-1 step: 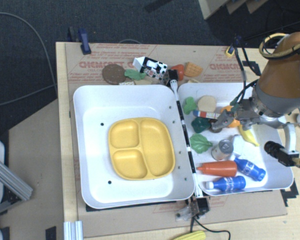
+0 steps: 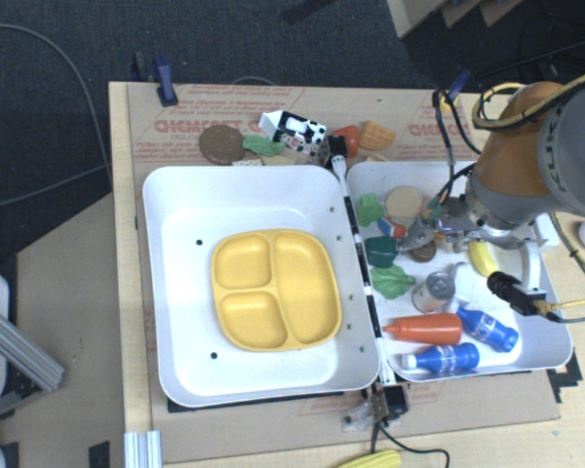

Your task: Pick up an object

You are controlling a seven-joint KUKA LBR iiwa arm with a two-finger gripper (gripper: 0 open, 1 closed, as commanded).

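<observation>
While low over the right bin (image 2: 556, 344), gripper (image 2: 427, 237) among toys, grip state unclear, yellow tray (image 2: 275, 289) left.

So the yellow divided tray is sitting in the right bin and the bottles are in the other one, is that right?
Not quite. The camera view shows the yellow tray in the left bin; the blue bottles and orange bottle lie in the right bin.

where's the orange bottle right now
The orange plastic bottle lies on its side in the right white bin, toward its near edge, just above a blue plastic bottle and beside the divider next to the left bin.
</observation>
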